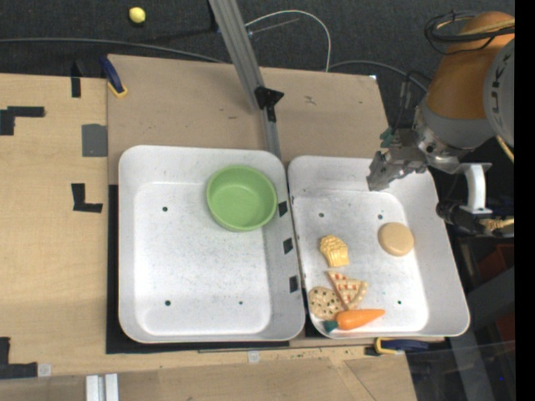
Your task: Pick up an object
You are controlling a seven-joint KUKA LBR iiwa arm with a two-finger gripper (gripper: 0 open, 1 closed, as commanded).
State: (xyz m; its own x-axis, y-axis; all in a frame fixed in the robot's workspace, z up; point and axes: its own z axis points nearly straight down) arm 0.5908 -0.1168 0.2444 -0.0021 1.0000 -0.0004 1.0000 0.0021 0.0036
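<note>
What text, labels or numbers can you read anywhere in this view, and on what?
"UK": dark letters on the arm, cut off at the picture's edge, so the word is incomplete.
None readable on the green bowl, the toy food such as the carrot, the white bins, or the bench.

The arm (468,82) is bulky and rounded above the gripper (386,172); a broad orange band wraps it, with grey casing beside and below; dark lettering marks the grey shell on the far side from the gripper; black cables loop over its top; the gripper itself is a small, dark grey, angular metal piece.
</note>
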